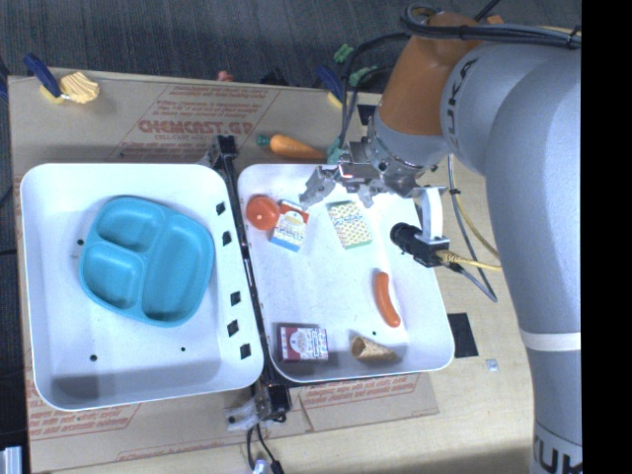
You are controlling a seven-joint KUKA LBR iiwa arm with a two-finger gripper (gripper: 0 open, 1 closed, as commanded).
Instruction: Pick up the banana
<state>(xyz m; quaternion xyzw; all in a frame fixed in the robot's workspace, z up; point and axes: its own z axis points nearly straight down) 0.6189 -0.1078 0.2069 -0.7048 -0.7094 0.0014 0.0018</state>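
You've got one fixed camera, mounted above the counter (178,117) and looking down at a slant. Both white bins fit in frame side by side: left bin (39,265) on the view's left, right bin (326,294) just right of centre. Far edge of the counter sits at the top, near edge at the bottom. The arm (513,146) comes in from the right and sits close to the lens, so it looks big. Mid-range framing.
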